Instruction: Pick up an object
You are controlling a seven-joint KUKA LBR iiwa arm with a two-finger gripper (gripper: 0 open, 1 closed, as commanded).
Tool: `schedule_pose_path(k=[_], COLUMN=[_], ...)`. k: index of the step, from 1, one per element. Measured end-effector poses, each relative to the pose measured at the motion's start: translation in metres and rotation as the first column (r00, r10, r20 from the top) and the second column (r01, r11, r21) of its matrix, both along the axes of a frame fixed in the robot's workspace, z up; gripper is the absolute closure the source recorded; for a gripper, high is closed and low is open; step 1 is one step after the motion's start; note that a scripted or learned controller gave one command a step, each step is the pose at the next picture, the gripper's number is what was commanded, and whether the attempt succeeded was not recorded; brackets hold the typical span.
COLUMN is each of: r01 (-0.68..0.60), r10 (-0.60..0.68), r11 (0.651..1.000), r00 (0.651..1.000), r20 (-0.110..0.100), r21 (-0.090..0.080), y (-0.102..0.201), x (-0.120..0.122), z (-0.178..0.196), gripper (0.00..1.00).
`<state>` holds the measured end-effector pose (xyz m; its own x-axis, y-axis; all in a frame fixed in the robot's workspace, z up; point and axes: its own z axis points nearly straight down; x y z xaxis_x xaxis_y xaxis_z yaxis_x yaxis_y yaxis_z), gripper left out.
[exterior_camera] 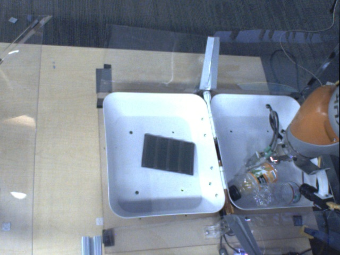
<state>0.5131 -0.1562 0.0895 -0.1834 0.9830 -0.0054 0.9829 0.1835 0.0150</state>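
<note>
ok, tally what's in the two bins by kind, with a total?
Dark ribbed rectangular mat, left bin: 1
Clear plastic bottle with orange-and-green label and black cap, right bin: 1
Clear plastic cup, right bin: 1
Total: 3; some clear clutter beside the bottle is too blurred to identify.

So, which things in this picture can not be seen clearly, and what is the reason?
- Gripper, camera view: small and lost among shiny clutter, so the state of its grasp cannot be told.
- Clear plastic bottle, camera view: see-through and glaring; its outline and label are blurred.
- Arm: cut off by the right edge.
- Right bin: its right side is hidden behind the arm.
- Dark ribbed mat in the left bin: plain to see, material unclear.
</note>
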Motion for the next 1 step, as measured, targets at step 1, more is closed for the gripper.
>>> schedule_pose_path(k=[1], r01=[-0.002], r10=[0.002], r11=[1.0], r00=[1.0], r20=[0.009], r21=[-0.001], y=[0.0004], x=[0.0035], z=[0.0127], gripper=[1.0])
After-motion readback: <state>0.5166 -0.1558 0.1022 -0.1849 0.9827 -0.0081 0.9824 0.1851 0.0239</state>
